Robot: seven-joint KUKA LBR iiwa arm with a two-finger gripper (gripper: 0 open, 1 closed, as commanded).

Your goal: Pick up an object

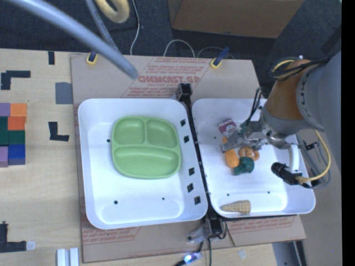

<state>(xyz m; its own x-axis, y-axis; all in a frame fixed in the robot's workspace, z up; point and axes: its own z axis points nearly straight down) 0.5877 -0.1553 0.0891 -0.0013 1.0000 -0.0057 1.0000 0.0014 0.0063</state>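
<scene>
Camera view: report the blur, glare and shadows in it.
Camera view: even, soft lighting; the grey bar crossing the top left is badly out of focus; the white bins read bright but keep their edges; the green plate is fairly sharp with a faint shadow; the hand and small toys are soft and cluttered, so details blend together.

Even, soft overhead light; slightly blurry, faint shadows.

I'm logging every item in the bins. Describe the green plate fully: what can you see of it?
The green divided plate is pale green, looks like matte plastic, and has rounded corners and three compartments: two smaller ones at the top, one long one below. It lies flat and upright on the floor of the left white bin, with nothing in it.
</scene>
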